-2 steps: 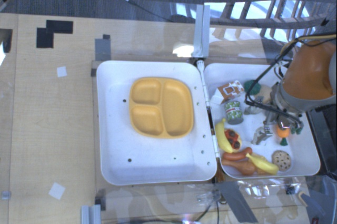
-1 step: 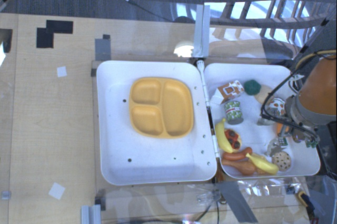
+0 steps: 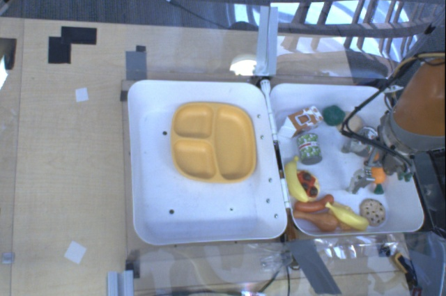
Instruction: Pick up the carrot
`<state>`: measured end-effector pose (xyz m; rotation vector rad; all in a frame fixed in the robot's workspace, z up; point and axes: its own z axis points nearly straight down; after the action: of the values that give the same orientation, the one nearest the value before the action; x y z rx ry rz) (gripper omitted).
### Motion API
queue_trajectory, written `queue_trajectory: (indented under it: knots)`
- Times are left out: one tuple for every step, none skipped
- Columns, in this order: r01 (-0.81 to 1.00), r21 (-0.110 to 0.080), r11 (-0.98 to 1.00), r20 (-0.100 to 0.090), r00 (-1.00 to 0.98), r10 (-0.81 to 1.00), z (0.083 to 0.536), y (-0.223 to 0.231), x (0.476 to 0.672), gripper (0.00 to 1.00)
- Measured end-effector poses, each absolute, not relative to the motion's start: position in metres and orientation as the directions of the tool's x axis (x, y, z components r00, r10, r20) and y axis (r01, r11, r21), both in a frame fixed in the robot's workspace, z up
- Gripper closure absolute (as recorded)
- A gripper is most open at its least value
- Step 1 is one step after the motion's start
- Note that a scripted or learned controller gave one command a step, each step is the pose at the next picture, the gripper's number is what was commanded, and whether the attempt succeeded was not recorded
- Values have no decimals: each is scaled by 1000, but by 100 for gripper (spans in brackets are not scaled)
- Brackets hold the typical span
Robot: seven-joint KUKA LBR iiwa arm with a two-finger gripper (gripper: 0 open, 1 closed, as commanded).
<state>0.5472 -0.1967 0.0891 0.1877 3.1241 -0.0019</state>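
From my seat, nearest the front edge of the right bin, I see a round cookie toward its front right corner. Beside it, along the front wall, lie a yellow banana and two reddish sausages packed together. Just behind those, against the wall shared with the other bin, rests a yellow piece with red spots.

Further in, at the right side of this bin, the claw hangs low over the floor. A small orange carrot sits right at its metal fingers; I read it as caught between them, though the piece is tiny and partly masked, so the grip looks narrow around it. Above it, the arm shows its orange band over the bin's right wall.

Toward the middle stands a small can with a green label. Behind it lies a brown-and-white carton, and a dark green lump sits near the back wall.

In the left bin, a yellow tray with three compartments lies in the centre. Both bins sit on the pale wooden bench.
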Motion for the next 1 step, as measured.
queue_trajectory:
  knots:
    - [158, -2, 987, -24, -987, 158, 91, -176, 512, 0]
